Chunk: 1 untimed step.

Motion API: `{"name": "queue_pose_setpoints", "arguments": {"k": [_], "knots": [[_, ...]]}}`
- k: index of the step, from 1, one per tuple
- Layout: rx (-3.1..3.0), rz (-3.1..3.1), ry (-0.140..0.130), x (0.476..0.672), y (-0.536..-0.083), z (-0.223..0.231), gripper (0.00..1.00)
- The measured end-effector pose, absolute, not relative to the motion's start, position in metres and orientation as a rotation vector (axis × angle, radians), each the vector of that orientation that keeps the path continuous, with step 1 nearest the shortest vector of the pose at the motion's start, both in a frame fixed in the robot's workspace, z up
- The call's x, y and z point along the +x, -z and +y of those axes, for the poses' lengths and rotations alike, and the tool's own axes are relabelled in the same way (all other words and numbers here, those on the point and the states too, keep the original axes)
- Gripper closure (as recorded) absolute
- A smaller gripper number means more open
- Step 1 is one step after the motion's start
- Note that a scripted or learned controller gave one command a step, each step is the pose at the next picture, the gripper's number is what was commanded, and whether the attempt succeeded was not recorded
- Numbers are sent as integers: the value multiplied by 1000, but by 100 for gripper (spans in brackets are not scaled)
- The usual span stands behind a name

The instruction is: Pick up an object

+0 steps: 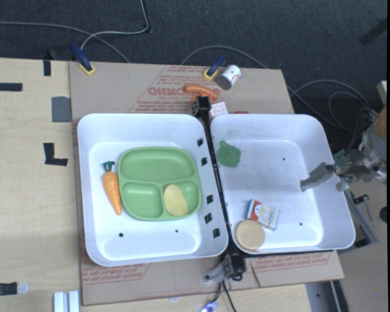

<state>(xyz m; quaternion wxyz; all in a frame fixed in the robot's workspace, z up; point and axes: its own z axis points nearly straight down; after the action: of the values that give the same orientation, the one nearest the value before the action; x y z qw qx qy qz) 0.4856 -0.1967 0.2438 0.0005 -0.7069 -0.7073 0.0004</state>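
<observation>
While two white bins sit side by side, contents differ. Left bin (91, 174): a green divided tray (159, 181) with a yellow potato-like piece (176, 200) in its lower right compartment; an orange carrot (112, 190) lies just beside the tray's left edge. Right bin (312, 135): a green leaf-shaped piece (229, 154) near the top left, a small printed carton (263, 214), and a round tan disc (250, 235) just below it. Gripper (318, 176): over the right bin's right side, near no item; its opening cannot be told.
</observation>
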Motion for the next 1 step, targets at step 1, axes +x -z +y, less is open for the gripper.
{"name": "queue_pose_setpoints", "arguments": {"k": [1], "knots": [[-2216, -2220, -3, 485, -129, -134, 0]]}}
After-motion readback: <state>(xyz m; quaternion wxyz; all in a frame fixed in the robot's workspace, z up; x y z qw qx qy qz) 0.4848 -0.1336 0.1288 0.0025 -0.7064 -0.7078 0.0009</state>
